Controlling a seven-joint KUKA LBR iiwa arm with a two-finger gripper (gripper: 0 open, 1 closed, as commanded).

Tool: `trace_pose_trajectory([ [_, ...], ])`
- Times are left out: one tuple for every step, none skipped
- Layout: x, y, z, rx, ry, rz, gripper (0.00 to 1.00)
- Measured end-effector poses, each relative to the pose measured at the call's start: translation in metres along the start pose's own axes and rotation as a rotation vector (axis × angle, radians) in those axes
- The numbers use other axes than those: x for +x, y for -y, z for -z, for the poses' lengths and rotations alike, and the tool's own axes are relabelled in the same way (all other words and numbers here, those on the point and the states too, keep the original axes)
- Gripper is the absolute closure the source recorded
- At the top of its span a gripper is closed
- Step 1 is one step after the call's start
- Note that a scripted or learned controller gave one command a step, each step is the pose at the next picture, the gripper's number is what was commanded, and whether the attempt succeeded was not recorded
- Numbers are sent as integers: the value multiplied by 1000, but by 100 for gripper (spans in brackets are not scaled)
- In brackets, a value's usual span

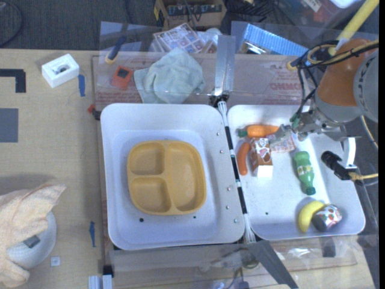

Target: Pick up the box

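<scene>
One camera sits high above the tabletop [48, 143] and looks down at a slant. It is far enough back to take in both white bins, the left bin [114, 125] near the middle of the picture and the right bin [355, 221] toward the right side. The far edge of the tabletop and the dark floor [60, 11] beyond it show along the top. The arm [346, 83] comes in from the right
</scene>
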State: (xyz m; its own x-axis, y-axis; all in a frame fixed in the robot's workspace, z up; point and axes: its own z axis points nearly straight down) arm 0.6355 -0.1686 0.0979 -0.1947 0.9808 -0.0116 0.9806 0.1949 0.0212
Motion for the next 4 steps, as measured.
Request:
trace_pose_trajectory([
  [-2, -3, 11, -8, 4, -2, 100],
  [-2, -2, 10, -8, 4, -2, 0],
  [-38, -10, 0, -4, -6, 72, 0],
  [-37, -13, -1, 1, -2, 10, 0],
])
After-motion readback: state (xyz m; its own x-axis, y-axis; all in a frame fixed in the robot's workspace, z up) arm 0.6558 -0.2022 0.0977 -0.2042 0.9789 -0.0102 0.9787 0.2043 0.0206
